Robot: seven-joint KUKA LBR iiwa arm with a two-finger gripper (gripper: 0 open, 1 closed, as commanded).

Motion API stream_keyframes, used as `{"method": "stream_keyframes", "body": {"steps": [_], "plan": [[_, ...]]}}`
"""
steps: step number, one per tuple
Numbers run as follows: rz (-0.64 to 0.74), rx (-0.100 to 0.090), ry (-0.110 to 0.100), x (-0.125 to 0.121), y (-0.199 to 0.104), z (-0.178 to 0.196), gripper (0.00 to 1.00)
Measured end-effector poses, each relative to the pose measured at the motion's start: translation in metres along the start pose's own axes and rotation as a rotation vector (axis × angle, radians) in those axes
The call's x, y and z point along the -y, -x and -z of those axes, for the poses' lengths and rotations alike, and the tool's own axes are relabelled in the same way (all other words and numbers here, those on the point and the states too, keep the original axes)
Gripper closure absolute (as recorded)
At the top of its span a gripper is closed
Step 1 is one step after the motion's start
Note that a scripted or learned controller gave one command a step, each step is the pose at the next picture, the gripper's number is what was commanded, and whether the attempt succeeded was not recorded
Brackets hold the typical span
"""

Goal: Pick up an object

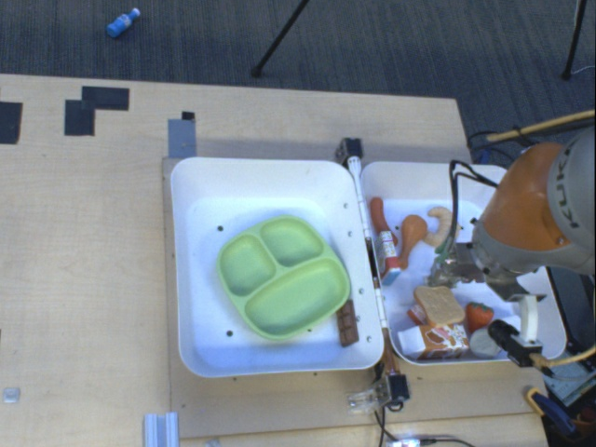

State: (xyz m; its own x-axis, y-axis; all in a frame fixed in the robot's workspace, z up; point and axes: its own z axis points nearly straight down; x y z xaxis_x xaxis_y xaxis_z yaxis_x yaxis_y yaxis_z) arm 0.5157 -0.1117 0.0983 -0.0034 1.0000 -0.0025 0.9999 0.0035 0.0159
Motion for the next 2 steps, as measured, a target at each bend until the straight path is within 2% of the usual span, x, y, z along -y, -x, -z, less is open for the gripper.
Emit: {"method": "stream_keyframes", "body": {"steps": [1,2], "plan": [[-0.002,-0.001,-0.011,0.026,0.022,0.116,1.00],[0.002,-0.003,-0.012,0.026,-0.039,0.138,1.00]]}}
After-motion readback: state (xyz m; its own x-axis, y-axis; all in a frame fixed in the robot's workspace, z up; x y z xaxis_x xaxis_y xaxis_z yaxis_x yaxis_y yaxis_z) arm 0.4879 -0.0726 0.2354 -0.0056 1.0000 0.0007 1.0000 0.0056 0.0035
